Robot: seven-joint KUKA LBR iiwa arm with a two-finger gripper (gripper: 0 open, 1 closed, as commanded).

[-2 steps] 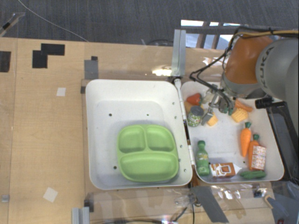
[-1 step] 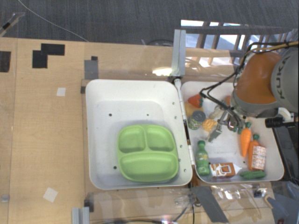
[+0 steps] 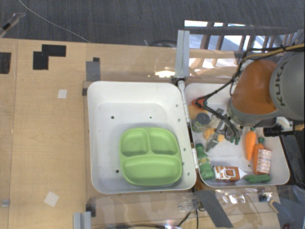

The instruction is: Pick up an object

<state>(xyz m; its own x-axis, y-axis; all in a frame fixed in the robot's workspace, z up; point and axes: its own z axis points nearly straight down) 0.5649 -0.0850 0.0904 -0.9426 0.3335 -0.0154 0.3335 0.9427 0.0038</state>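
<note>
The arm (image 3: 257, 87) hides much of the right bin (image 3: 286, 173). The pincer (image 3: 220, 136) hangs tilted left of a carrot (image 3: 250, 144); its spread is unclear.

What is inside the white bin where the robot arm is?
The right bin holds toy food: an orange carrot, a small carton, a green pod and other small bits. The arm covers the bin's far part, so anything beneath it is hidden.

Table (image 3: 43, 142): pale, matt wood-look surface. Bins (image 3: 133, 97): smooth white plastic with a slight sheen. Divided plate (image 3: 150, 156): glossy green plastic. Arm band (image 3: 255, 87): smooth orange shell. Floor (image 3: 95, 8): dark ribbed carpet.
</note>
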